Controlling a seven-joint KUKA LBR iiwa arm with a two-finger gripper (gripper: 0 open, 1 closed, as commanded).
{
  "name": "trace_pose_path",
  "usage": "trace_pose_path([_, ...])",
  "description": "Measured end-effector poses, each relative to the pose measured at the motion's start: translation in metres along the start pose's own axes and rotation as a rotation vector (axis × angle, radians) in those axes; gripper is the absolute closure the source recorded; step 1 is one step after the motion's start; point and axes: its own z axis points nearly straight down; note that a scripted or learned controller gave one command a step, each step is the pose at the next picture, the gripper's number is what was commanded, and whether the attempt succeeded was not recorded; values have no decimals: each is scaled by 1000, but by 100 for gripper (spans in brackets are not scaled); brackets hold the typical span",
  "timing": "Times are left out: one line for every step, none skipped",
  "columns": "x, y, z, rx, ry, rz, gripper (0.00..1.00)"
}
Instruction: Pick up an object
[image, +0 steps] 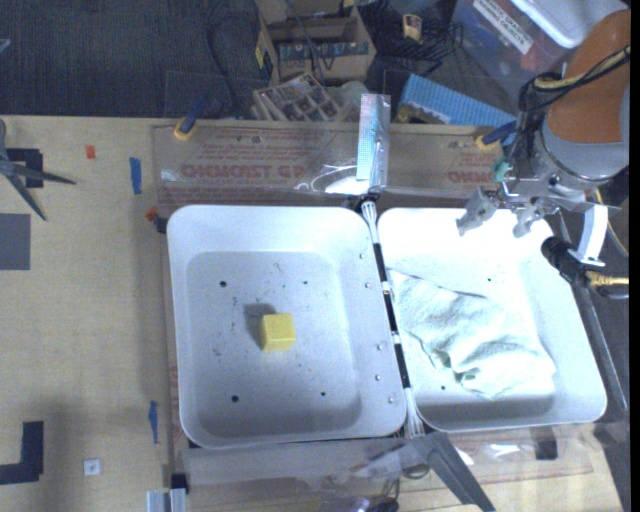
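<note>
Two bins (190, 240), yellow block (278, 332), crumpled cloth (470, 335), open tool (497, 213)

2 white bins: left bin (190, 260), right bin (585, 395) touching it along the centre seam. 1 yellow block (278, 331) in the left bin. 1 crumpled white cloth (470, 330) in the right bin. 1 gripper (497, 214) above the right bin's far edge.

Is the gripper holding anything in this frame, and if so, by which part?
Nothing is held. The gripper hangs open over the far edge of the right bin, apart from the white cloth. The yellow block lies in the left bin.
</note>
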Motion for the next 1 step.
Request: trace_pose_path([13,22,132,0,0,-12,0])
